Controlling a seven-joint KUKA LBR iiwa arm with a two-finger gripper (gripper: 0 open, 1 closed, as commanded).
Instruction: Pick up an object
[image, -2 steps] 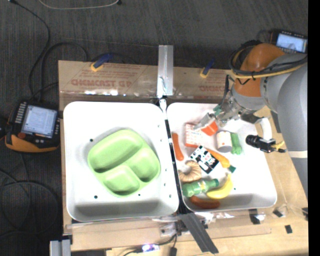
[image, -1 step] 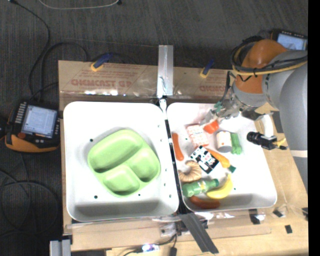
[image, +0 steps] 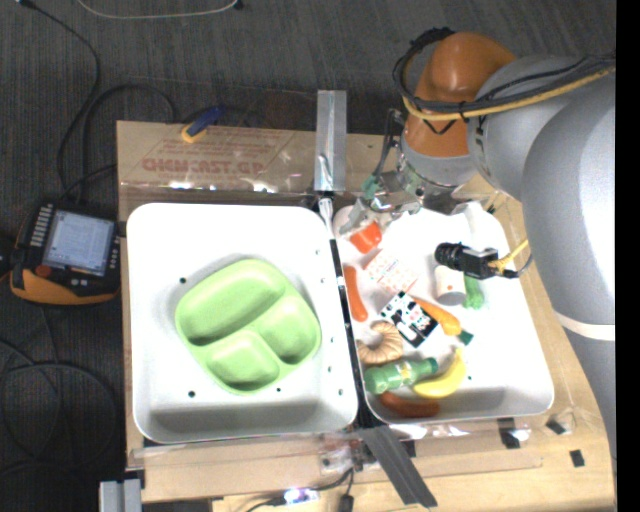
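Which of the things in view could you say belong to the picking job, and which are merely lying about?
Job: gripper, orange piece, banana, green bottle in right bin.
Lying about: green tray, handheld pendant.

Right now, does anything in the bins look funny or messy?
Yes. The green divided plate sits crooked in the left bin, turned at a slant to its sides. In the right bin, toys lie jumbled near the front: a banana leans on a green bottle.

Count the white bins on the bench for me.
2: the left bin holds a green tray; the right bin holds the small items.
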